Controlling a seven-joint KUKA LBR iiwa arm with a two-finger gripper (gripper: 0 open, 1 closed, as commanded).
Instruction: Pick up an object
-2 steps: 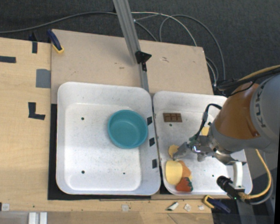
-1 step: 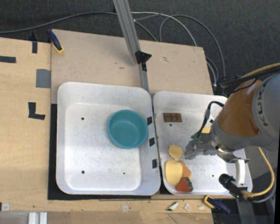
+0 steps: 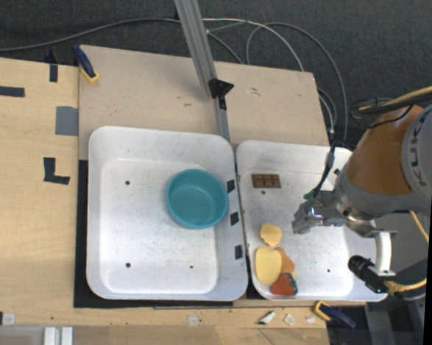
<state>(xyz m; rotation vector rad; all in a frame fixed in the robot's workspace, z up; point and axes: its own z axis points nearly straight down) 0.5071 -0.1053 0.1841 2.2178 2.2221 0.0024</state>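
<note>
End effector point(image 3: 306, 220) just right of yellow pieces point(image 3: 269, 251); brown block point(image 3: 266, 181) apart.

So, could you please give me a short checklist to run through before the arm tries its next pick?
1. Things to pick lie in the right bin: ok, two yellow pieces, a red piece and a brown bar.
2. Hand is above that bin: ok, it sits just right of the upper yellow piece.
3. Hand is holding nothing yet: cannot tell, the fingers are too blurred.
4. Pieces lie apart for a clean grip: not ok, the lower yellow piece touches the red one.
5. Blue bowl is out of the way: ok, it sits in the left bin.
</note>
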